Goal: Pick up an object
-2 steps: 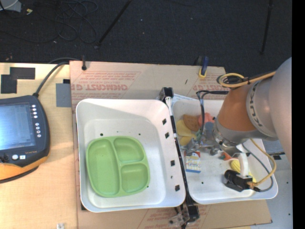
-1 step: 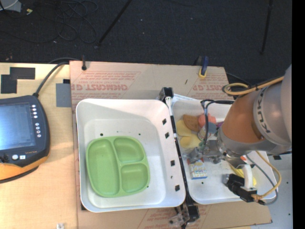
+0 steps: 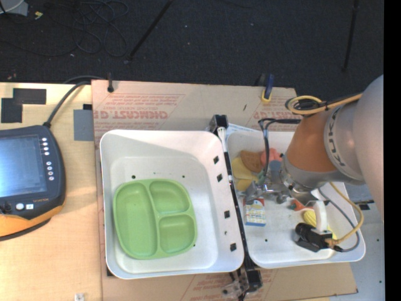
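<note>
Bin at view's left (image 3: 125, 144): you see a green three-compartment plate (image 3: 155, 217) lying flat in it.
Bench, far left of view: teach pendant (image 3: 28, 174), screen up.
Under the bins: printed cardboard sheet (image 3: 144, 108).

Two white bins are sitting side by side, a left bin (image 3: 125, 144) and a right bin (image 3: 276, 246). One green tray (image 3: 154, 217) with three compartments is lying in the left one. At least three small items are showing in the right: one yellow piece (image 3: 240, 167), one tan piece (image 3: 252, 160) and one small printed box (image 3: 254, 216). One handheld control screen (image 3: 28, 174) is resting to the left.
</note>
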`<state>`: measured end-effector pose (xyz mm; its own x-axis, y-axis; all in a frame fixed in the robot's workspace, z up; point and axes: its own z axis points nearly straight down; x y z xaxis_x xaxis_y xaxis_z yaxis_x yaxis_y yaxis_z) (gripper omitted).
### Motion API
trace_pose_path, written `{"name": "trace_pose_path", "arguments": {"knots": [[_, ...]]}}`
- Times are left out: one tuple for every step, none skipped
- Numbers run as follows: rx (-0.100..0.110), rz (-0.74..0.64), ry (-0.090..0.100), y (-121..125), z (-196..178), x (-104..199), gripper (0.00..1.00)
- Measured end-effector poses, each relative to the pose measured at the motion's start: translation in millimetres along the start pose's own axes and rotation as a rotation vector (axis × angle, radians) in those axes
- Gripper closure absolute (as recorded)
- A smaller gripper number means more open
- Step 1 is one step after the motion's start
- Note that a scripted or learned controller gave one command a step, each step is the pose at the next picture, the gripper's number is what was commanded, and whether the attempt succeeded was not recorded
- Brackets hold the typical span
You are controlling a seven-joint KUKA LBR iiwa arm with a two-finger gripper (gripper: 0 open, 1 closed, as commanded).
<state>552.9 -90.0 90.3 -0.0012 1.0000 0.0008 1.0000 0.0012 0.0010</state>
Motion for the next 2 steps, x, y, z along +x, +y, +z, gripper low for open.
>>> {"name": "trace_pose_path", "arguments": {"knots": [[-0.014,0.008,-0.010,-24,-2,4,0.00],[-0.001,0.001,-0.002,13,0,2,0.00]]}}
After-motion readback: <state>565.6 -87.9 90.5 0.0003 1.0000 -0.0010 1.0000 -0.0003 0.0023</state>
